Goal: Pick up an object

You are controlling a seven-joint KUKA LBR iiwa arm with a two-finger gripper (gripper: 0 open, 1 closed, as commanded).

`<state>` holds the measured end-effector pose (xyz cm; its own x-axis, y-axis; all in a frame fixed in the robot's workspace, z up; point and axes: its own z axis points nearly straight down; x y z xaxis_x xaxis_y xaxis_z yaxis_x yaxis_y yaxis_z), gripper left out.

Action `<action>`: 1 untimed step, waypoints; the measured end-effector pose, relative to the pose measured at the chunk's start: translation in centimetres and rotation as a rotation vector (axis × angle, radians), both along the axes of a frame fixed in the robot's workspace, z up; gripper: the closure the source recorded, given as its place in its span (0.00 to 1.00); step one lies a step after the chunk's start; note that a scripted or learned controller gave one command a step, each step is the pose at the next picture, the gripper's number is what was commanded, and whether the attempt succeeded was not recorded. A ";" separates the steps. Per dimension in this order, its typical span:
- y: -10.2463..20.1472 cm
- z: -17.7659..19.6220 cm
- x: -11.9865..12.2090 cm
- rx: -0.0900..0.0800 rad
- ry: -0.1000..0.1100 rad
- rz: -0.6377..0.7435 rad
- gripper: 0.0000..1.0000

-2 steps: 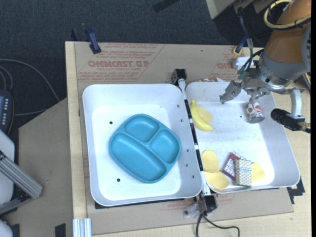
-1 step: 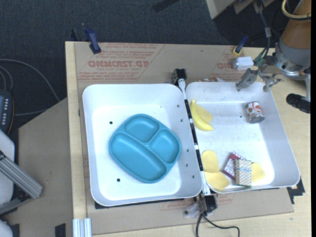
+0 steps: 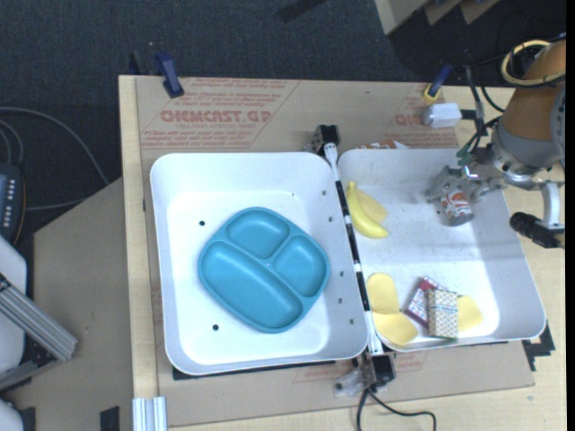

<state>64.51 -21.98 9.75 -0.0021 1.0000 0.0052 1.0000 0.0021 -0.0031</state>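
Your gripper (image 3: 456, 194) sits at two o'clock in the right bin (image 3: 503, 268) — fingers closed on a small can (image 3: 456, 206); next, lift straight.

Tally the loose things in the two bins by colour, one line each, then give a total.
Blue: 1, the divided plate in the left bin.
Yellow: 3 in the right bin: banana-like piece, rounded piece, piece partly under the packets.
Red and patterned: 2, small packets.
Red-and-white: 1, can-like item at the end effector.
Total: 7
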 end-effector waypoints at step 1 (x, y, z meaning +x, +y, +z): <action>-0.2 1.2 0.1 -0.005 -0.004 0.000 1.00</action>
<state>64.61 -22.16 10.92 -0.0022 1.0000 -0.0002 1.0000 0.0022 0.0013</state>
